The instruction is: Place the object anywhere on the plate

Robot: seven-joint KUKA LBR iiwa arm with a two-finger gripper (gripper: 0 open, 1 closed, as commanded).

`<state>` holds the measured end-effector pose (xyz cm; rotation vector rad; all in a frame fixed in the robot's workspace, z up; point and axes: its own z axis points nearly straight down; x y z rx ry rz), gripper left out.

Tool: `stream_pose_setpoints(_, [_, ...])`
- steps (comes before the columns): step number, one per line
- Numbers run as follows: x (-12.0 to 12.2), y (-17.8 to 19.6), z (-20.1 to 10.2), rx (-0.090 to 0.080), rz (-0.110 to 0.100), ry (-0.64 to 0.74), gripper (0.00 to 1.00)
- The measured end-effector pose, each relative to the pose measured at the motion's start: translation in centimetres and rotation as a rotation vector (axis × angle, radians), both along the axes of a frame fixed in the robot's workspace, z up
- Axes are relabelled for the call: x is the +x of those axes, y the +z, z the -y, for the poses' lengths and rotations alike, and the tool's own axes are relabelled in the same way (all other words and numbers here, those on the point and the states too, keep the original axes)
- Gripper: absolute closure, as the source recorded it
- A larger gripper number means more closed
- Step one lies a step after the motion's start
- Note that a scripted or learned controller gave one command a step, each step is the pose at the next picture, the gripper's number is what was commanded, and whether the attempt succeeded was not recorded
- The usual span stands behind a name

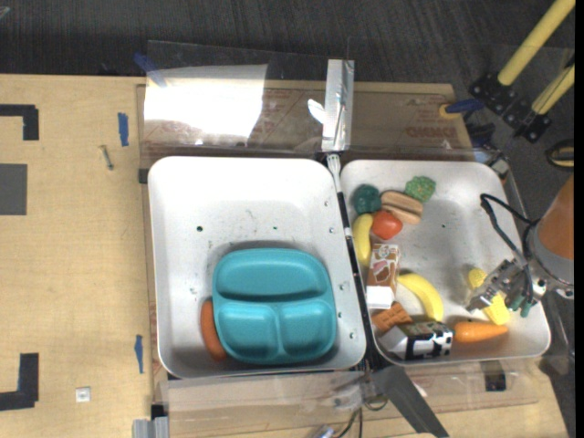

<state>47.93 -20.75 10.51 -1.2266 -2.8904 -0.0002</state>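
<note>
While my arm reaches in from the right, my hand [505, 290] is low in the right bin [456, 185], close to its right wall and toward the near side. It is just beside a small yellow object [497, 313], and a second yellow piece [476, 278] lies a little to the left. I cannot tell if the hand is released or clenched, because the metal parts and cables there hide it, and I do not see anything clearly held in it.

The task's thing is not named, but I judge it is this small yellow object, since my hand is directed at it. It is not yet on the plate. An orange carrot [479, 333] lies just near of it, so a grasp here could catch the carrot too or push both against the wall.

The other toys are collected along the left wall of the same bin: a banana [422, 295], a red tomato [387, 224], a hot dog [402, 204], a green piece [421, 188] and a black and white toy [427, 341]. They are well apart from my hand, so they should not disturb me.

The teal plate [274, 316] with three compartments lies in the near part of the left bin [242, 194], partly covering an orange thing [210, 328]. The plate's top is free, so I think any compartment can receive the object after I lift it over the divider between the bins.
</note>
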Motion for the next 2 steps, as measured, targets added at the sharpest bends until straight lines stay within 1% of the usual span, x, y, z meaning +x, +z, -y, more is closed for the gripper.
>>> stream_pose_setpoints(1, [0.1, -1.2, 1.6, 0.000, 0.002, 0.374, 1.00])
stream_pose_setpoints(2, [0.3, -0.1, 1.5, 0.000, 0.009, 0.372, 1.00])
